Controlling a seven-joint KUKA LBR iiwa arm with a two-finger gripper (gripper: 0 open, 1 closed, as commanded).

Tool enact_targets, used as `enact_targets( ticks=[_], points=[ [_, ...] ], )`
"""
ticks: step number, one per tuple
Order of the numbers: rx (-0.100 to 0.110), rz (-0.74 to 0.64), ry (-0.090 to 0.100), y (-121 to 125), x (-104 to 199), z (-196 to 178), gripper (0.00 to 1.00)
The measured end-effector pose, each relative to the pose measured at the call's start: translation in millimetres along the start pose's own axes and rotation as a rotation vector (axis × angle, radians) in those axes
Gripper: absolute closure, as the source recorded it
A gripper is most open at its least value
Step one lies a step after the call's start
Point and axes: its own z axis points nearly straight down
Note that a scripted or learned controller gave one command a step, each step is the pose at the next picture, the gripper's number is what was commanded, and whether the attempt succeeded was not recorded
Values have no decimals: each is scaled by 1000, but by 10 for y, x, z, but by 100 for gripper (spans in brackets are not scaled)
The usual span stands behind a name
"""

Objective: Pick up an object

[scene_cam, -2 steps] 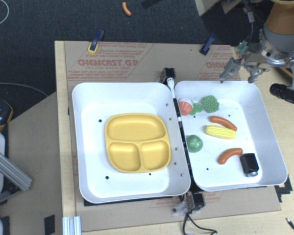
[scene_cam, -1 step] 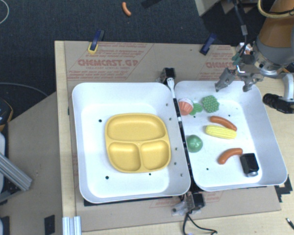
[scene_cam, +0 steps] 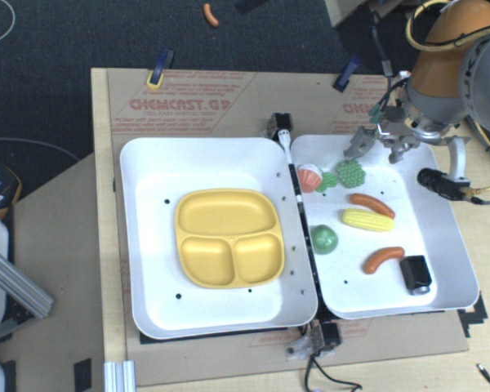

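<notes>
My gripper [scene_cam: 379, 148] hangs over the far end of the right bin [scene_cam: 441, 243], open, with nothing between its fingers. Just below it in the view lies a green knobbly toy [scene_cam: 349, 174], with a red and white piece [scene_cam: 309, 178] to its left. Nearer the front lie an orange sausage [scene_cam: 371, 204], a yellow corn cob [scene_cam: 367, 220], a green ball [scene_cam: 323, 238], a second sausage [scene_cam: 383, 259] and a black block [scene_cam: 416, 273].
The left bin [scene_cam: 147, 219] holds a yellow divided plate [scene_cam: 229, 237]. A raised divider runs between the two bins [scene_cam: 298, 211]. Clamps sit on the board's far edge [scene_cam: 158, 70]. A small orange item [scene_cam: 211, 15] lies on the dark floor beyond.
</notes>
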Motion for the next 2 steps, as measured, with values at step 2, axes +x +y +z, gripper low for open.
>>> enact_targets(
  ticks=[2],
  points=[
    [-5, 0, -1, -15, 64, 693, 0]
  ],
)
